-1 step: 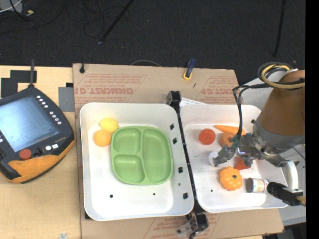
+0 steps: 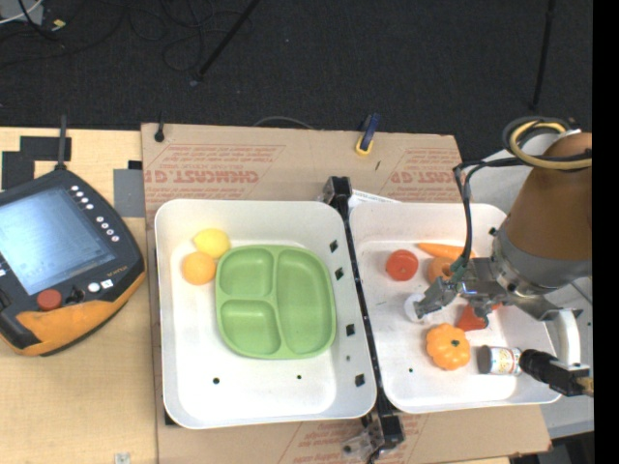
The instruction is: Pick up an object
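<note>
Orange, ribbed pumpkin beside gripper

cardboard sheet, upside-down print, possibly "CHMCZT"

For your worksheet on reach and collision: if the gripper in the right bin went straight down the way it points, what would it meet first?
Probably the bare floor of the right bin, since the gripper hangs between the red tomato and the small orange pumpkin. Depth is unclear.

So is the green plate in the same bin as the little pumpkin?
No, the green plate lies in the left bin beside two yellow fruits, while the little pumpkin sits in the right bin.
</note>
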Motion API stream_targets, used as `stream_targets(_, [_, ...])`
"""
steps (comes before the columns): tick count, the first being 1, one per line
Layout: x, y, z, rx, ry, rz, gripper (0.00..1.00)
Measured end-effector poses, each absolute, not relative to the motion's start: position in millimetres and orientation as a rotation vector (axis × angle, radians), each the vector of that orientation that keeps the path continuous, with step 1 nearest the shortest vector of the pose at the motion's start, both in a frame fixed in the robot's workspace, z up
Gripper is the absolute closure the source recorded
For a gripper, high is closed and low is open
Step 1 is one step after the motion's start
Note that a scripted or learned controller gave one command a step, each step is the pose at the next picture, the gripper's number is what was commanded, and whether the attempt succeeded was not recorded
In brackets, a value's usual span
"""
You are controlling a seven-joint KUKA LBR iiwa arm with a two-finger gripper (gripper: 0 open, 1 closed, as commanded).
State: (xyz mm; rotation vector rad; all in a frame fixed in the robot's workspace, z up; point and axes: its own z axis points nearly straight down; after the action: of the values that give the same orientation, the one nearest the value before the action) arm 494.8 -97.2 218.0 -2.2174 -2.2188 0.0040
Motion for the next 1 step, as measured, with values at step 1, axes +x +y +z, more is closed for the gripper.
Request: stream_targets(1, [496.3, -94.6, 155.0, -2.215, -2.219, 0.005, 0.00])
